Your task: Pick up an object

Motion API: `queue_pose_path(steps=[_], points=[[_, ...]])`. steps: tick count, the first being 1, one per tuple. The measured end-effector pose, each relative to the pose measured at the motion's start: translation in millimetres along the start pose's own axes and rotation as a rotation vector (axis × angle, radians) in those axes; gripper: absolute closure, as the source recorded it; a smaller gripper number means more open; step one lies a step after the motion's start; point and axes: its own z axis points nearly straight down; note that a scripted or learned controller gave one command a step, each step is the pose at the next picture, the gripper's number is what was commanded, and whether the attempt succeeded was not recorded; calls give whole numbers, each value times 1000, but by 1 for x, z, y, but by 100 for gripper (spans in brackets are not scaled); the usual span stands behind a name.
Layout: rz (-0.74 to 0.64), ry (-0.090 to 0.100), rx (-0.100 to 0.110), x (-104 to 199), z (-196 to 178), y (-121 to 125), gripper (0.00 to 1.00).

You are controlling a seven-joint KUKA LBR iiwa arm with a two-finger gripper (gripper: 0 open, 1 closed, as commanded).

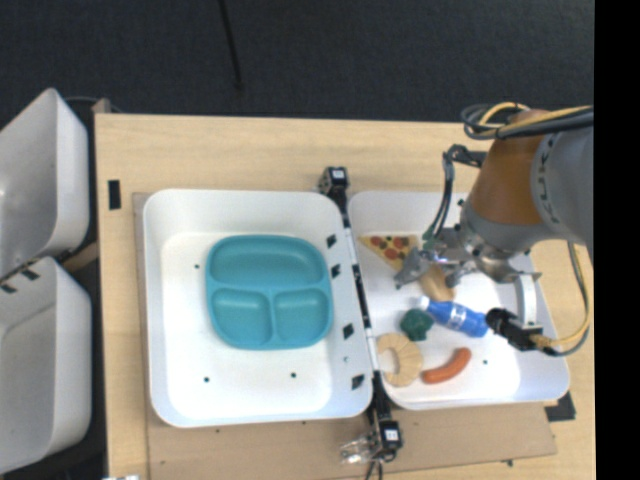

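The gripper [428,273] hangs low over the right bin [540,373], in that bin's middle part, at the end of the grey arm [520,193] with its orange band, which comes in from the right edge of the view. Whether the gripper is spread or closed, and whether it has hold of anything, cannot be told from this angle; the metal parts at its tip blur together.

Just beside the gripper, toward the bin's far left corner, lies a pizza slice toy [390,246], its point aimed toward the gripper. Directly under and a little nearer than the gripper lies a blue bottle [458,317], tilted across the bin, its pale cap end close to the gripper's tip. Touching the bottle's left end is a dark green round object [414,324]. Nearer the bin's front edge a red sausage toy [446,367] lies on its side, and just left of it, against the bin's left wall, rests a tan bread-like piece [399,356].

The left bin [170,388] sits against the right one on the wooden worktop [120,158] and holds a teal divided plate [268,291] near its centre.
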Motion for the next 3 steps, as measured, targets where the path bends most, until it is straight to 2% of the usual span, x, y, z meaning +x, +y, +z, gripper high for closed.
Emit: queue_pose_path(steps=[1,2,3], points=[[6,0,-7,-1,-14,2,100],[2,0,-8,-12,-70,0,100],[-5,-1,-11,-9,-134,5,100]])
